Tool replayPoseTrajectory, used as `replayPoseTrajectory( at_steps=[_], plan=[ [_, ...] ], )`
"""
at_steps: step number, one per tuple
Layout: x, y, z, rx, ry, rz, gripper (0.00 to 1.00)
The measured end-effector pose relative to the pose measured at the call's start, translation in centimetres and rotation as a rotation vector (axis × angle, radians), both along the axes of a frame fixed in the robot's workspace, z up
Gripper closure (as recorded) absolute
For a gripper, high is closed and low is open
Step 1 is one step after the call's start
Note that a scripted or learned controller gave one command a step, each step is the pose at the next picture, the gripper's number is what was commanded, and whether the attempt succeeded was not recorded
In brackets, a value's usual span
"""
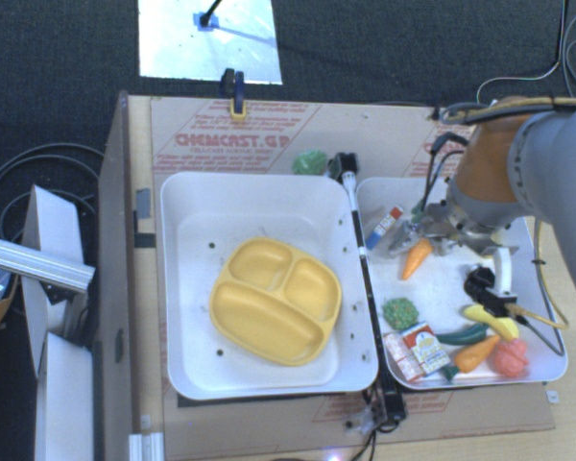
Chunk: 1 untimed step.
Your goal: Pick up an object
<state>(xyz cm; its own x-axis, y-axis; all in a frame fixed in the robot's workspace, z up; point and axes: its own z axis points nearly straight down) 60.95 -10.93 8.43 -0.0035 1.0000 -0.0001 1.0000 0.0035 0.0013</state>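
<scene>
The fingers (415,233) are lowered into the right bin (547,368), their tips meeting the upper end of the toy carrot (415,257); whether they are clamped on it or released cannot be determined. Just beyond them lies a marker (382,227). Below sit a green toy (399,312) and a carton (418,349). Farther off, the yellow divided plate (275,299) occupies the left bin (187,257).

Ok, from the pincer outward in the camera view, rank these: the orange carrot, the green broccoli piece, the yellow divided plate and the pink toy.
1. Orange carrot, right at the pincer, upper part of the right bin.
2. Green broccoli piece, lower in the same bin, near the divider.
3. Pink toy, right bin's near right corner.
4. Yellow divided plate, in the left bin.
</scene>
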Motion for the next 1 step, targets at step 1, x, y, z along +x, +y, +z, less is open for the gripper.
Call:
replayPoseTrajectory(
  at_steps=[1],
  plan=[
    [3.90, 1.45, 0.16, -0.009, 0.015, 0.003, 0.00]
  ],
)
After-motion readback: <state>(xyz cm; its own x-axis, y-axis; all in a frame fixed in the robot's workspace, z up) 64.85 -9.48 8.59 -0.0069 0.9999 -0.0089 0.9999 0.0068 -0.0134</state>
